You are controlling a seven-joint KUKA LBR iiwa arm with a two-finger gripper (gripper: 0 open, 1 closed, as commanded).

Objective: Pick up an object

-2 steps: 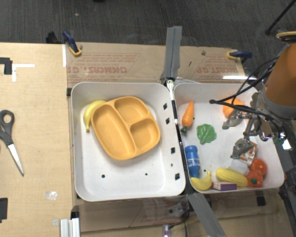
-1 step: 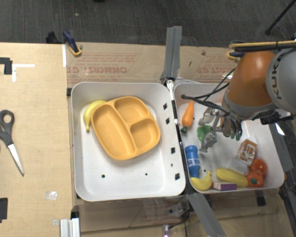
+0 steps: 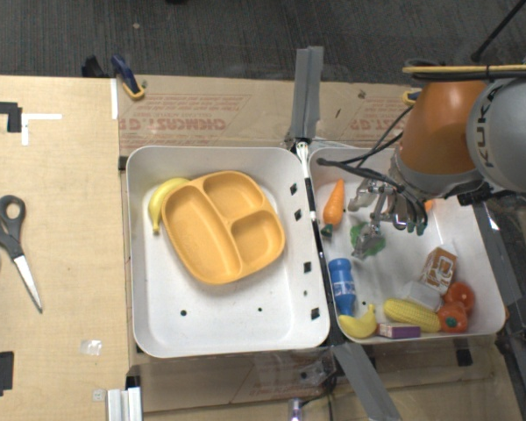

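My gripper (image 3: 384, 216) hangs low over the upper middle of the right bin (image 3: 482, 235), under the orange wrist band. A small green toy (image 3: 366, 239) lies just below and left of it; whether they touch is unclear. An orange carrot (image 3: 334, 202) lies left of the gripper by the bin's left wall. Further down are a blue can (image 3: 341, 285), a small banana (image 3: 358, 324), a corn cob (image 3: 412, 314), a purple piece (image 3: 399, 331), a brown packet (image 3: 437, 268) and a red toy (image 3: 457, 305).
The left bin (image 3: 149, 305) holds a yellow divided plate (image 3: 223, 224) with a banana (image 3: 161, 202) tucked under its left rim. Scissors (image 3: 16, 244) lie on the bench at far left. A grey divider bar (image 3: 307, 95) stands between the bins at the back.
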